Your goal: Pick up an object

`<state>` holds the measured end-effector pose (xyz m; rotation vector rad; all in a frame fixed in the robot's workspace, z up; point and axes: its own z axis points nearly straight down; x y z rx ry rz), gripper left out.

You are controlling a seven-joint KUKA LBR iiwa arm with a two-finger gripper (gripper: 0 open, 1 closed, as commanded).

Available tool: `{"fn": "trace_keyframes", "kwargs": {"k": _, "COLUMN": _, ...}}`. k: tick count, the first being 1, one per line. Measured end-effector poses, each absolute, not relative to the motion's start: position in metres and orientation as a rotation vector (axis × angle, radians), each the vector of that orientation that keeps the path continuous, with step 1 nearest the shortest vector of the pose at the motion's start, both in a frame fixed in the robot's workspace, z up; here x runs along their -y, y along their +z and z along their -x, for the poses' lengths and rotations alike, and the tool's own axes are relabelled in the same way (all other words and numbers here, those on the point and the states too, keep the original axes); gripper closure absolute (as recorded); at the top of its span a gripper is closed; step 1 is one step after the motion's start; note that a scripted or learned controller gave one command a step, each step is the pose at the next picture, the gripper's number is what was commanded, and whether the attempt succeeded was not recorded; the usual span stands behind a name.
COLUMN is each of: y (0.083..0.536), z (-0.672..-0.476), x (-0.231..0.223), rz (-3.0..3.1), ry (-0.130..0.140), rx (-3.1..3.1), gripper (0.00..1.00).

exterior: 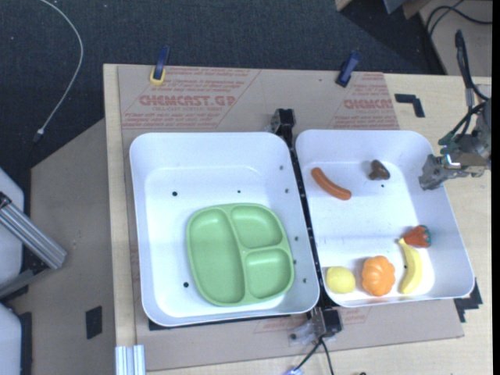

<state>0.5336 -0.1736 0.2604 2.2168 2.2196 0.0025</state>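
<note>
Flat tan bench (pixel 234 100), matte, with faded red print across the top and two blue clamps (pixel 159 65) on the far edge. Two shallow white bins, glossy plastic with rounded corners, touching along the middle: left bin (pixel 160 201), right bin (pixel 367 221).

In the left bin, toward its near side, a pale green tray (pixel 238 252), smooth, rounded, split into three compartments.

At the right bin's far right rim, just outside the wall, a grey metal gripper (pixel 434 172), angular; cannot tell whether wide or narrow, and nothing seen held.

Spread about the right bin, smooth toy foods:
- Curved yellow banana (pixel 412 268) by the near right wall.
- Ribbed orange pumpkin (pixel 377 275), just left of the banana.
- Slim orange-red sausage (pixel 331 183), lying slantwise at the far left.
- Round yellow lemon (pixel 340 280), beside the pumpkin, near the front wall.
- Small red piece (pixel 418 236) with a green end, touching the banana's tip.
- Dark brown lump (pixel 379 170), rough-looking, at the far side.

Nearest to the gripper: the lump, to its left and apart from it. Next the red piece, nearer the camera. Lemon well apart from it.

Bare white floor across the middle of the right bin, between the far pair and the near row. Near row crowded against the front and right walls.
</note>
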Motion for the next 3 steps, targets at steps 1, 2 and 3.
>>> {"fn": "trace_keyframes", "kwargs": {"k": 1, "y": 0.264, "z": -0.539, "x": 0.119, "rz": -2.215, "ry": 0.002, "rx": -2.229, "gripper": 1.0}}
{"fn": "trace_keyframes", "kwargs": {"k": 2, "y": 0.265, "z": -0.537, "x": 0.072, "rz": -2.222, "ry": 0.0, "rx": -2.224, "gripper": 1.0}}
{"fn": "trace_keyframes", "kwargs": {"k": 3, "y": 0.264, "z": -0.538, "x": 0.024, "rz": -2.219, "ry": -0.001, "rx": -2.228, "gripper": 1.0}}
